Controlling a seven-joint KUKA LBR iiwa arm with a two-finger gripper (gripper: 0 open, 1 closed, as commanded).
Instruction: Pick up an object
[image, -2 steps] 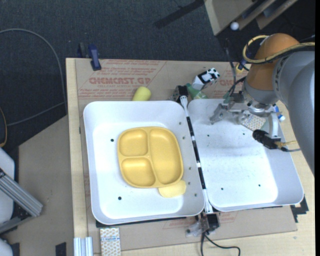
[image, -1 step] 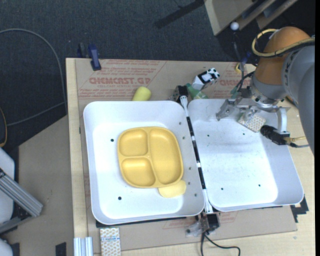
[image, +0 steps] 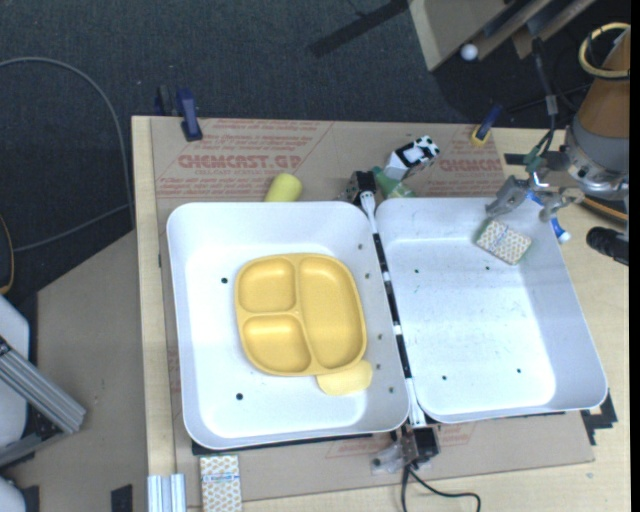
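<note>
A small tan, patterned square pad (image: 503, 241) lies in the right bin (image: 480, 340), near its far right corner. My gripper (image: 528, 213) hangs over that corner, just above and to the right of the pad. Its fingers (image: 503, 198) are spread, so it is open, and nothing shows between them. A yellow divided plate (image: 300, 313) lies in the middle of the left bin (image: 200, 300). A pale yellow piece (image: 346, 380) sticks out from under the plate's near edge.
Behind the bins, on the brown board, lie a yellow cylinder (image: 284, 187) and a black-and-white toy (image: 412, 155). Blue clamps (image: 187, 113) hold the board's far edge. A patterned pad (image: 221, 482) lies off the front left of the bins.
</note>
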